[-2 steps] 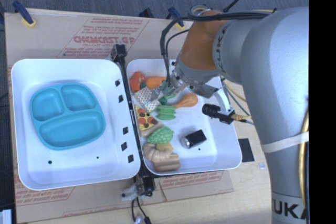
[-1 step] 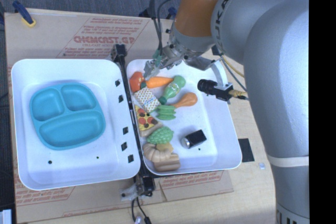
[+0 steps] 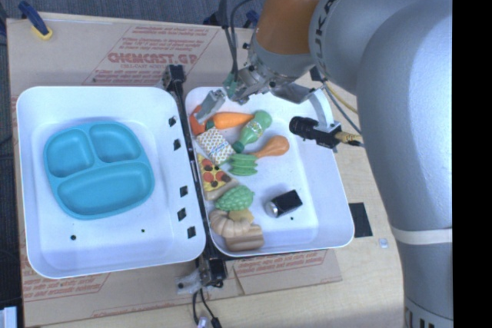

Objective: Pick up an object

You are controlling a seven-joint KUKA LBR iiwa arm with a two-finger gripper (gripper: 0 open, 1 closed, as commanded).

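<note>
The right bin (image 3: 327,192) holds several toy foods. An orange carrot (image 3: 231,120) lies near its top left, with a green bottle-shaped toy (image 3: 254,127) and an orange drumstick (image 3: 270,147) beside it. Below these lie a checkered box (image 3: 214,144), a pizza slice (image 3: 213,178), a leafy green piece (image 3: 235,198), a tan bread piece (image 3: 235,231) and a black cylinder (image 3: 285,203). My gripper (image 3: 221,94) hangs over the bin's top left corner, just above the carrot. Nothing is seen held in it.
The left bin (image 3: 34,238) contains a blue divided plate (image 3: 98,167). A black divider with clips (image 3: 183,157) runs between the bins. My grey arm and orange band (image 3: 296,4) cover the upper right. A black cable plug (image 3: 311,130) juts over the right bin.
</note>
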